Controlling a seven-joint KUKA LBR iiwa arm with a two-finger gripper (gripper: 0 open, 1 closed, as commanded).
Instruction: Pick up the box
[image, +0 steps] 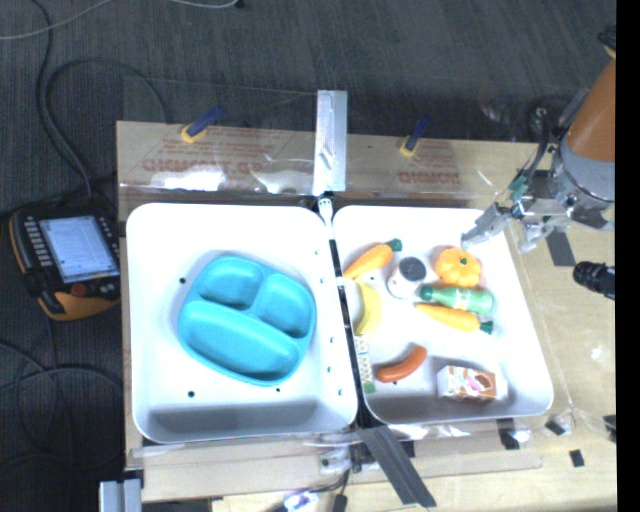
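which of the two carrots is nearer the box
The carrot just below the green bottle, in the right bin; the box lies close beneath it. The other carrot sits up by the divider.

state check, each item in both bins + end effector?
box: lying flat, right bin, near corner, untouched
bottle: on its side
two carrots: lying flat
pumpkin: upright
banana: flat by divider
sausage: flat
blue tray: left bin, right way up
end effector: above far edge, holding nothing

No print can be read: the small orange-and-white carton box (470, 383), well below the two-finger gripper (487, 226), bears perhaps a blurred picture.
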